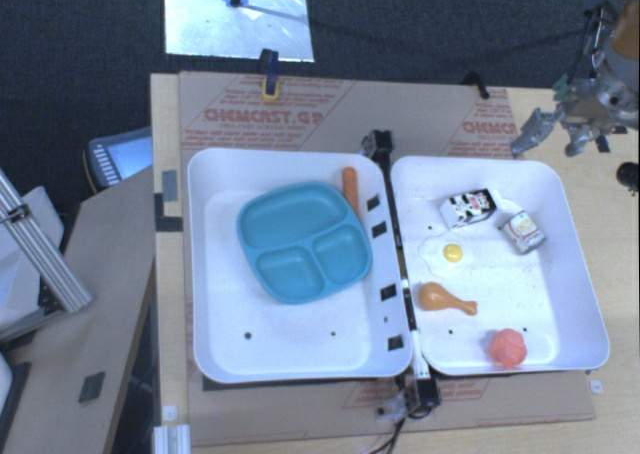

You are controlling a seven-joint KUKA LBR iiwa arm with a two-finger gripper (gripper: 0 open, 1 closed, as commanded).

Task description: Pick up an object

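Objects for the picking sit in the right bin (575,242), five of them by my count: one black-and-white carton (469,207) toward the far side; one small tin can (523,231) just to its right; one fried egg (447,254) near the bin's middle; one chicken drumstick (446,298) just in front of the egg; one pink ball (508,347) in the near corner; all five lie apart from one another, none stacked.

Over in the left bin (215,242) we have one blue divided plate (303,242) and one orange hot dog (350,189) lying along the plate's far right edge, touching or very nearly so.

And the arm; the gripper (557,132) hangs above the bench beyond the right bin's far right corner, fingers spread wide, nothing between them; so nothing is held.

Judging by that, we are at the very start: the approach step, with no object chosen by contact yet. The next move calls for swinging inward over the bin, settling above one target, then coming down with the fingers straddling it; the carton and the can are nearest to the gripper, and the can looks the firmer bet; the egg looks flat and could slip out of a pinch; the ball may roll if nudged.
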